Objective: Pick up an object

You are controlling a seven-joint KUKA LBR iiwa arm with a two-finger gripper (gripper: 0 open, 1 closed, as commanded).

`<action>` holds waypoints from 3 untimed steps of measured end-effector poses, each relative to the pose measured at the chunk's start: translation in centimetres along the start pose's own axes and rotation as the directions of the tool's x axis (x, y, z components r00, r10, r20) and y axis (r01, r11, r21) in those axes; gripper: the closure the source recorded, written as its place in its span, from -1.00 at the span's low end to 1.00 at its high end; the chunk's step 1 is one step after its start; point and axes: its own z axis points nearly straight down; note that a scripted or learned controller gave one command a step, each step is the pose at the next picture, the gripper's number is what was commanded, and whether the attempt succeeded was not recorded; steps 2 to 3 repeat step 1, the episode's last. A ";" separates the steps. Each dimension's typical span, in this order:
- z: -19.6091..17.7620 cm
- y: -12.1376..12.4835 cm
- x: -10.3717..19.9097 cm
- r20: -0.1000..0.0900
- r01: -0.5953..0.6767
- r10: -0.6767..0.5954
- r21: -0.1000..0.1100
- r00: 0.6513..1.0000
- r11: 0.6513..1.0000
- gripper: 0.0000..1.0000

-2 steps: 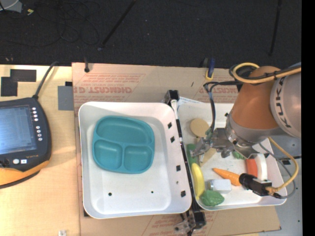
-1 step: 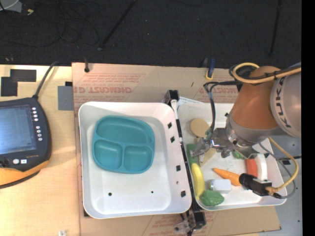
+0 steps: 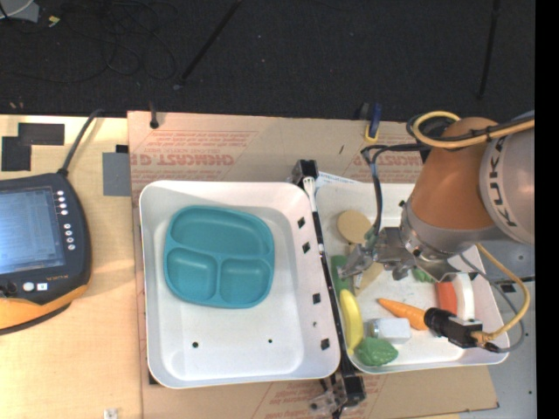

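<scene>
My gripper (image 3: 358, 265) is low in the right bin (image 3: 489, 321), near its left wall, with the grey and orange arm reaching in from the right. Just behind it lies a tan round disc (image 3: 354, 226). In front of it a yellow banana (image 3: 351, 316) lies along the bin's left wall. An orange carrot (image 3: 402, 307), a small white block (image 3: 390, 329) and a green leafy piece (image 3: 376, 352) sit toward the front. A red cylinder (image 3: 446, 294) and a white piece (image 3: 467, 299) lie to the right under the arm. I see nothing clearly between the fingers.
The left bin (image 3: 166, 339) holds a teal divided plate (image 3: 219, 257). A divider with black clips (image 3: 316, 260) separates the two bins. A teach pendant (image 3: 35, 234) rests on the bench at far left.
</scene>
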 end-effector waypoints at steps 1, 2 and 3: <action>0.0 0.0 0.0 0.000 0.000 0.000 0.000 1.000 1.000 -1.00; 0.0 0.0 0.0 0.000 0.000 0.000 0.000 1.000 1.000 -1.00; 0.0 0.0 0.0 0.000 0.000 0.000 0.000 1.000 1.000 -1.00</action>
